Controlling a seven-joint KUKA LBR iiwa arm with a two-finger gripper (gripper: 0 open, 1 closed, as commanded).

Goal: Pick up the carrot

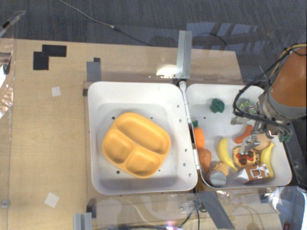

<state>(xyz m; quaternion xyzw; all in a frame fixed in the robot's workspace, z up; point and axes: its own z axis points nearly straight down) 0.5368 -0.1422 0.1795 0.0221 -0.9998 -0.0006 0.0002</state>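
Hanging over the right bin near its right edge, the gripper is sitting among cables, and whether it is released or clenched cannot be told from this slant. Just below it, a small orange-red piece and a slice of pizza are lying between two bananas. The carrot is lying against the bin's left wall, well apart from the gripper, with a potato just beneath it. A green piece is resting toward the bin's top edge. In the left bin, a yellow divided plate is sitting in the middle.
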